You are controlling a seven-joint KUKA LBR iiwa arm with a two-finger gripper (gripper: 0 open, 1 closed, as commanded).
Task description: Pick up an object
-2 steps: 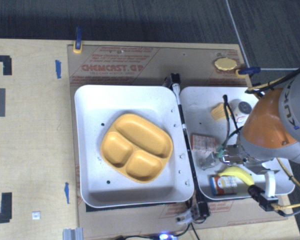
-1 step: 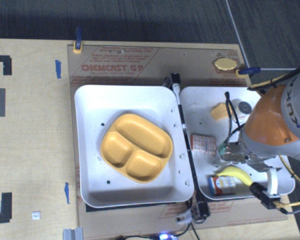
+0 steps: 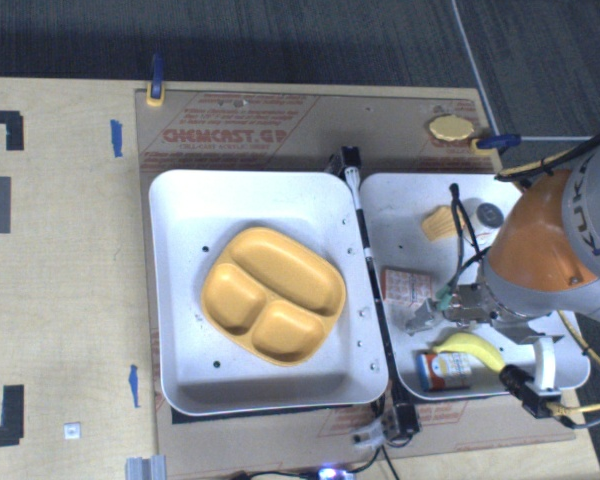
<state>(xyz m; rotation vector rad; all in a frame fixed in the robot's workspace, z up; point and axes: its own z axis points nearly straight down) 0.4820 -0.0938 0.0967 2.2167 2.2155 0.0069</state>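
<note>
- Banana (image 3: pixel 470 348) lies in the right bin (image 3: pixel 400 203), at its near side, just below the claw (image 3: pixel 450 306).
- Claw hangs low over the bin, right above the banana; whether it is wide or narrow I cannot tell.
- Small red-and-white carton (image 3: pixel 445 370) touches the banana's near-left side.
- Printed packet (image 3: pixel 405 288) lies left of the claw.
- Yellow divided tray (image 3: pixel 272 295) sits in the left bin (image 3: pixel 180 268), well apart from the banana.
- Both bins rest on the counter (image 3: pixel 60 268).
</note>
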